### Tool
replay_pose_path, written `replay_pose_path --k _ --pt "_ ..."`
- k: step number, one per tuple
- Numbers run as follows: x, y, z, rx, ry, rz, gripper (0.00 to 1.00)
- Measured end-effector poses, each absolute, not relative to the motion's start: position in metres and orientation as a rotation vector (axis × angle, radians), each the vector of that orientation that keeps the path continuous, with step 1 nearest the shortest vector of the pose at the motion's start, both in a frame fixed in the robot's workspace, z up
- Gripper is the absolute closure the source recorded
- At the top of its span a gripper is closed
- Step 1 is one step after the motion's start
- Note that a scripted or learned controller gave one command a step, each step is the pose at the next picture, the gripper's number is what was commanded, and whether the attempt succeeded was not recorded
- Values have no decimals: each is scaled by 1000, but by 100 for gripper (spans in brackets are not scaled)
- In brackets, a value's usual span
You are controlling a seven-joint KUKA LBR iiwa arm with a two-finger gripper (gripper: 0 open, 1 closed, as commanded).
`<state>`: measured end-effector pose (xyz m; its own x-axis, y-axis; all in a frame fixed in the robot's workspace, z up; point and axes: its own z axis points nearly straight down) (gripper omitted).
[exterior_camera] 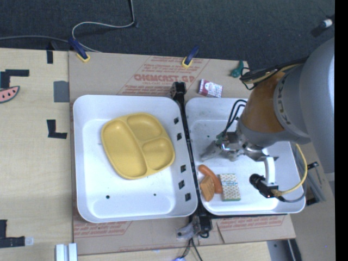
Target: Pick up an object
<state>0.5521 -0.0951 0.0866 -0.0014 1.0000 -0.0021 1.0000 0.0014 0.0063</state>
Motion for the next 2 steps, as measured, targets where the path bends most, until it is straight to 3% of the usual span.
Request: replay_pose_path --k 1,2 --pt "587 -99 86 2220 2221 2 0" --pt "637 -94 85 2218 2221 2 0"
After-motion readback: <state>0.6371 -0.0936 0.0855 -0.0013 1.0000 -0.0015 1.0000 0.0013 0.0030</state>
